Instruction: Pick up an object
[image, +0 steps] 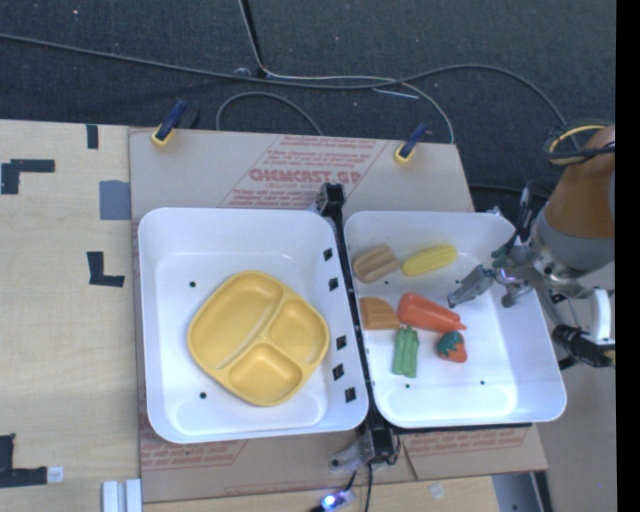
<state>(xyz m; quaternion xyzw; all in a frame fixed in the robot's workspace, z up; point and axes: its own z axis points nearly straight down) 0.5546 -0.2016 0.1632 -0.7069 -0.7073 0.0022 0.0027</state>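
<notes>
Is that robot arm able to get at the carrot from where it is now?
Probably yes. The gripper hangs over the right bin, just right of the carrot, with bare bin floor between them. The carrot lies on top, uncovered, though the strawberry sits close below it.

Even, fairly bright overhead light is falling across my bench, with no strong direction to it. The two white bins (160, 300) are glowing almost washed out, their rims losing detail. Shadows are lying soft and short: a faint one is hugging the yellow divided plate (258, 336) in the left bin. The far dark floor (420, 40) is staying dim and grainy. The whole picture is looking slightly soft and low in resolution. My orange wrist band (585, 190) at the right is blurring at its edges.
</notes>
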